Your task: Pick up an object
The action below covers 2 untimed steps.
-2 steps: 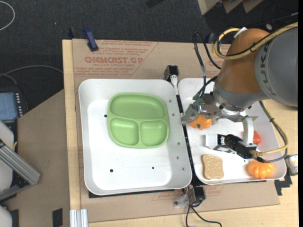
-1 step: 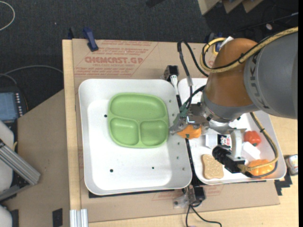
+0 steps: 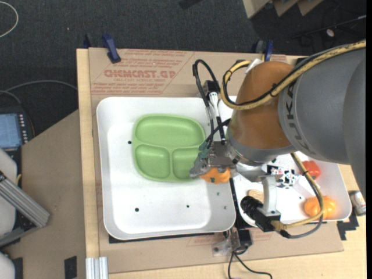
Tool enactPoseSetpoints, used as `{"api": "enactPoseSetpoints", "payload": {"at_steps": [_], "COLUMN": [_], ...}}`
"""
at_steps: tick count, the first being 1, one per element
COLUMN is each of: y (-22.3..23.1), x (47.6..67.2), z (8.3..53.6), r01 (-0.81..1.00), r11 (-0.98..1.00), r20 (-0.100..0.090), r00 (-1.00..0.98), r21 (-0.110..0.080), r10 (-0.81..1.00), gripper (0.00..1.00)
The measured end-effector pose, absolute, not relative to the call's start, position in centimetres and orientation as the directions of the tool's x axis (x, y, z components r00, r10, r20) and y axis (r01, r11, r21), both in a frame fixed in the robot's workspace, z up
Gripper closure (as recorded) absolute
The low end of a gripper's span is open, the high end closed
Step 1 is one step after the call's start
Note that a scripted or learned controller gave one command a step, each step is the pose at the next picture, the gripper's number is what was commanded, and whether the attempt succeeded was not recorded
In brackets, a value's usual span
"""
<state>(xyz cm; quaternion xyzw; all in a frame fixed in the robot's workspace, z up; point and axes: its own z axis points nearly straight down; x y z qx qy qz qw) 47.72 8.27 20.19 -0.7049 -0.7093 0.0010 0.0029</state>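
Your gripper (image 3: 210, 168) hangs low at the left bin's (image 3: 116, 202) right edge beside the green tray (image 3: 165, 144); whether it is clenched you cannot tell. A small orange object (image 3: 214, 176) sits right beneath it.

Fixed overhead camera, slanted (over bins (image 3: 110, 173))

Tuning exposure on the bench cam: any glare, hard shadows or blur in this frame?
Camera view: lighting even and soft; the left white bin is bright but keeps its rim detail, with no hard shadows. The green divided plate is sharp. The arm, close to the lens, looks large and slightly soft, and it hides part of the right bin.
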Motion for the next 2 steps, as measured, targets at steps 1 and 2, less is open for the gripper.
{"api": "enactPoseSetpoints", "payload": {"at_steps": [1, 2], "y": [2.9, 7.3], "x": [48.0, 48.0], "z": [24.3, 28.2], "r01": [1.0, 1.0], "r11": [-0.005, 0.005], "r20": [-0.001, 0.001], "r00": [0.005, -0.005], "r21": [0.004, 0.004], "r10": [1.0, 1.0], "gripper": [1.0, 1.0]}}
